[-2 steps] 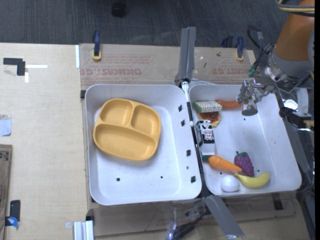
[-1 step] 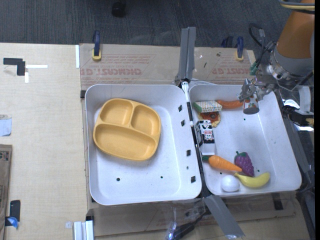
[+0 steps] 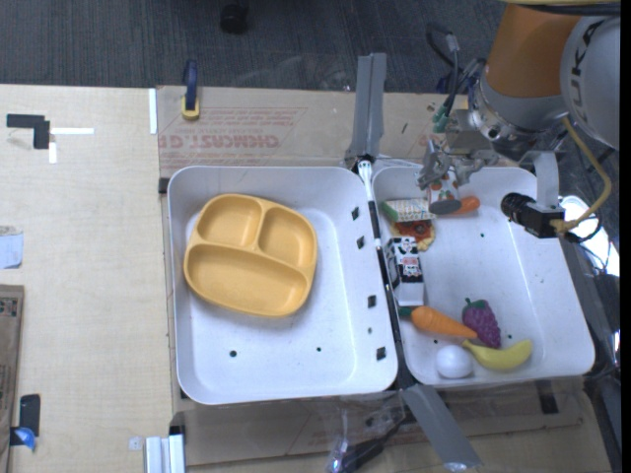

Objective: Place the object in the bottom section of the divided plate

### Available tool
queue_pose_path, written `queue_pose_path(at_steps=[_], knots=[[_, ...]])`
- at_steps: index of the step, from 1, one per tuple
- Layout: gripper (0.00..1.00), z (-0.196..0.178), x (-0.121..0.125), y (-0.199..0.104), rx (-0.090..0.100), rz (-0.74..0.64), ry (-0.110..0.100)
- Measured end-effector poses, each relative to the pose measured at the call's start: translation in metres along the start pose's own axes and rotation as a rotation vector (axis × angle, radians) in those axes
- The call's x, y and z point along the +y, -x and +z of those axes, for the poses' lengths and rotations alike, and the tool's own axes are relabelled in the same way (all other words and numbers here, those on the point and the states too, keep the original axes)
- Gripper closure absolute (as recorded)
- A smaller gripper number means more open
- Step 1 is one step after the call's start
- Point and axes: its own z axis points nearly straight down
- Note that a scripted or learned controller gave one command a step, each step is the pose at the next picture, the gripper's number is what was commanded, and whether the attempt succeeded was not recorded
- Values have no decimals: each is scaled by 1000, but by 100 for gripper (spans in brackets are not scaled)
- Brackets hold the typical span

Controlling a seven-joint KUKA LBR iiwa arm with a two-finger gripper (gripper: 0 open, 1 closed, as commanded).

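Camera view had my gripper point(image 3: 446, 187) low over the right bin's point(image 3: 552, 294) far end, w/ a small orange thing point(image 3: 454, 205) just under it. Grip state: can't tell. Yellow plate point(image 3: 251, 254) sat in left bin point(image 3: 286, 363), bottom section bare, ready.

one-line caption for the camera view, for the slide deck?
KUKA gripper works at the right bin's far end near toy food, while the yellow divided plate waits in the left bin.
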Motion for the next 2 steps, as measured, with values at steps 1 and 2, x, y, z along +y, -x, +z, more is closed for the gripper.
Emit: queue_pose_path(at_steps=[1, 2], knots=[[100, -8, 0, 1, -2, 0, -1], [100, 70, -33, -64, -1, 179, -4]])
